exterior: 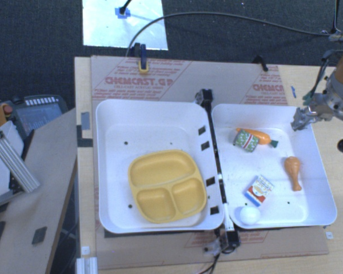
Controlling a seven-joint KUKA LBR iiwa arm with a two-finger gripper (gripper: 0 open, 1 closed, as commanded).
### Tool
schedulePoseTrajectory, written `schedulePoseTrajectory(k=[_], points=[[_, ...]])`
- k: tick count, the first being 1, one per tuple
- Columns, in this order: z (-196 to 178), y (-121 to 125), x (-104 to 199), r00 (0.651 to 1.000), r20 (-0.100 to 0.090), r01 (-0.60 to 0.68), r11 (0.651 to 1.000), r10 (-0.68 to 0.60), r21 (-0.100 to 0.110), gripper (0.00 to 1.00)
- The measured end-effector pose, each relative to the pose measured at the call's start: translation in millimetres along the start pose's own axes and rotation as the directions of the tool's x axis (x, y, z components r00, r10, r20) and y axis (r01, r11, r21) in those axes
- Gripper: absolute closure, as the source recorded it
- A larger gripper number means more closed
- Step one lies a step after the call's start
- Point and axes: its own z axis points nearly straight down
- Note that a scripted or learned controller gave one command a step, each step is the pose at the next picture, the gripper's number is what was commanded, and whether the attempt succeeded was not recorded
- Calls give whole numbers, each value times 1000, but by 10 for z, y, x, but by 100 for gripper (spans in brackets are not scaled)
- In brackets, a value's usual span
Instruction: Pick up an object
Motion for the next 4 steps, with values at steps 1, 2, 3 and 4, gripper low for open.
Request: schedulePoseTrajectory(k=[1, 2, 3, 4], points=[[-456, 62, 39, 1000, 0, 2, 1000, -2, -1, 100], [-920, 79, 36, 1000, 1, 2, 1000, -2, -2, 100], [-754, 159, 594, 1000, -2, 5, 1000, -5, 3, 100], [-721, 295, 1124, 1000, -3, 6, 1000, -6, 1, 100]])
